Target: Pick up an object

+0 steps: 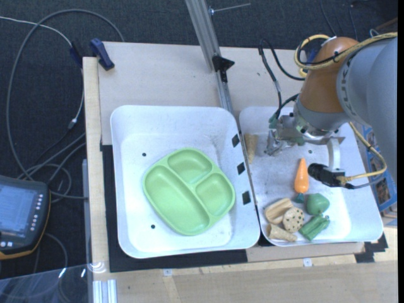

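Note:
My gripper [276,142] hangs over the far left part of the right bin [271,178], above bare bin floor. An orange carrot [302,177] lies a little to its right and nearer the front. At the bin's front sit a round green pepper [317,202], a long green vegetable [314,226], a round speckled cracker [292,219] and two tan bread pieces [278,209]. A pale tan piece [250,148] rests against the bin's left wall, just left of the gripper. Nothing is seen in the gripper.
The left bin [129,137] holds a green divided plate [189,190]. A metal pole [203,17] rises slantwise behind the bins. A black cable connector [325,174] hangs by the carrot. Cables and a pendant [22,210] lie on the floor at the left.

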{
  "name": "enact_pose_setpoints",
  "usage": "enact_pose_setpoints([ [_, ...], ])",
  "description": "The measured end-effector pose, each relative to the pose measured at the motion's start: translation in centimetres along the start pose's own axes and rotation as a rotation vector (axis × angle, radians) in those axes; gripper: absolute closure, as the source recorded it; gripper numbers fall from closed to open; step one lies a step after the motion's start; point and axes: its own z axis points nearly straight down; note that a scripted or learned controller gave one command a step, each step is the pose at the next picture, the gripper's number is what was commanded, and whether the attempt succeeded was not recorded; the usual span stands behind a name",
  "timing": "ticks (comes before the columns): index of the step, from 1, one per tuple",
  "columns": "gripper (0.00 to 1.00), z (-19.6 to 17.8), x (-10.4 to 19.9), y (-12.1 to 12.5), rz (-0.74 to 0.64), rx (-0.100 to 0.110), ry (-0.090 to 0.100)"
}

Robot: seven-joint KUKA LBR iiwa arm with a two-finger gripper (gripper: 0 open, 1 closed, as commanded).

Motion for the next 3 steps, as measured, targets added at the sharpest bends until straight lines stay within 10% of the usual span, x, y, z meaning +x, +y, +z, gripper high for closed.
enact_pose_setpoints([
  [3,1.0,-15.7,0.5,-0.5,-0.001,-0.008,-0.003],
])
